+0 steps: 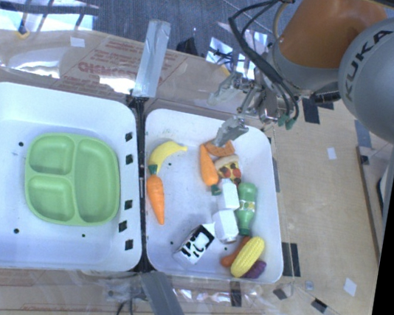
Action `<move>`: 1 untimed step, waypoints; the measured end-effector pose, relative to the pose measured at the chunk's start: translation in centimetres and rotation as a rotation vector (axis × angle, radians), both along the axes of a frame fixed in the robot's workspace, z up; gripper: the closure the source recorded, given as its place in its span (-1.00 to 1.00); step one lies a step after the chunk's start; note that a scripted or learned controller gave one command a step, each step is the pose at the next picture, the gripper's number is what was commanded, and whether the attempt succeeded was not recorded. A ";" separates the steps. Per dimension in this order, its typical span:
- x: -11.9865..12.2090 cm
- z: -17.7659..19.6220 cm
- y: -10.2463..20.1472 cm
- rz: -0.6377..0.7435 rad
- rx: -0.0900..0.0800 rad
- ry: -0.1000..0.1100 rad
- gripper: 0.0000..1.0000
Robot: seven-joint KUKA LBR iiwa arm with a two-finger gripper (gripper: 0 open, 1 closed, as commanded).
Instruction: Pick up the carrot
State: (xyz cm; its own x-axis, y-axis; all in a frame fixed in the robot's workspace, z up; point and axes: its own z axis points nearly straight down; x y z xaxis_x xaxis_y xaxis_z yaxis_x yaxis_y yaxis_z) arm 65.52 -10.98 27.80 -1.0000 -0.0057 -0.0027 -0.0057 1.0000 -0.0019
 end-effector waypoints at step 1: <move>0.0 -9.6 -3.5 -0.137 0.002 0.009 -1.00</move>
State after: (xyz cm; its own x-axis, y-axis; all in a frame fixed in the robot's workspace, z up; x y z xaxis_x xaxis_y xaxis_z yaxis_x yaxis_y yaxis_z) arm 65.48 -14.48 18.19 -0.9913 0.1312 0.0064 0.1312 0.9914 0.0000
